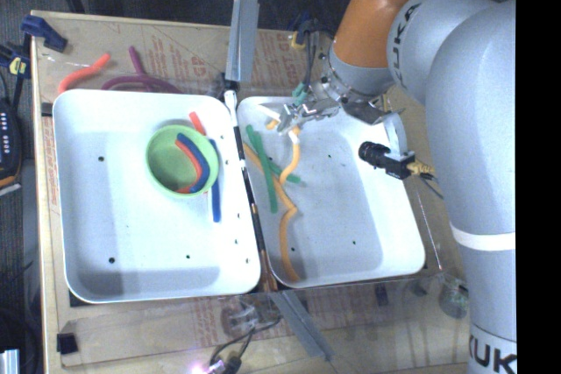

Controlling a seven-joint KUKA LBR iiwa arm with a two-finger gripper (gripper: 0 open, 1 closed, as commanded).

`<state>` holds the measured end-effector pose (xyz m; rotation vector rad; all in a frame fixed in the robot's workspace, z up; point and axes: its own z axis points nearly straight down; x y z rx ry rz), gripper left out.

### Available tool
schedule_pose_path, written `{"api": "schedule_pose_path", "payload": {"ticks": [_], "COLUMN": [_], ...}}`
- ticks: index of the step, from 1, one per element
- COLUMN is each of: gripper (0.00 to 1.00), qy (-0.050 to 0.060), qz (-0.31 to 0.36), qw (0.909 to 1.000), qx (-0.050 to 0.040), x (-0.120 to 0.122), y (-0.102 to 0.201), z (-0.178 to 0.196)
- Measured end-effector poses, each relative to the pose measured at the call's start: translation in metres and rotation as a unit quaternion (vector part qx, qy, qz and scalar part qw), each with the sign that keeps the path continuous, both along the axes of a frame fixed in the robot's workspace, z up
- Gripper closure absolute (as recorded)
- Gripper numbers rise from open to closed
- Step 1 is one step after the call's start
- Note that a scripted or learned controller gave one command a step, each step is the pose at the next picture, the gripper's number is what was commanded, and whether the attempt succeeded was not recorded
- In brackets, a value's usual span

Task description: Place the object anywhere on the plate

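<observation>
While the arm [438,57] reaches in over the right bin [368,232], its gripper [294,116] hangs at that bin's far left corner, too small and cluttered to tell its state, though an orange strip [296,155] runs down from just below it. That strip curves toward the bin's near edge, crossing a green strip [266,171] that lies along the bin's left side; whether the gripper has hold of either cannot be made out. In the left bin [105,223] sits the green plate [166,162], with a blue strip [195,151] and a red strip [203,160] curled on it, and a second blue strip [216,204] lies just beside its near rim. A short red piece [197,122] rests touching the plate's far rim. Beyond the left bin, an orange strip [83,73] and a purple one [140,81] lie on the bench [175,31].
</observation>
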<state>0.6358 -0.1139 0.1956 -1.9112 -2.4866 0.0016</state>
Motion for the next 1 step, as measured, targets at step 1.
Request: {"api": "schedule_pose_path", "payload": {"ticks": [1], "gripper": [0.0], "qy": [0.0], "qz": [0.0], "qw": [1.0], "qx": [0.0], "x": [0.0002], "y": [0.0], "z": [0.0004]}}
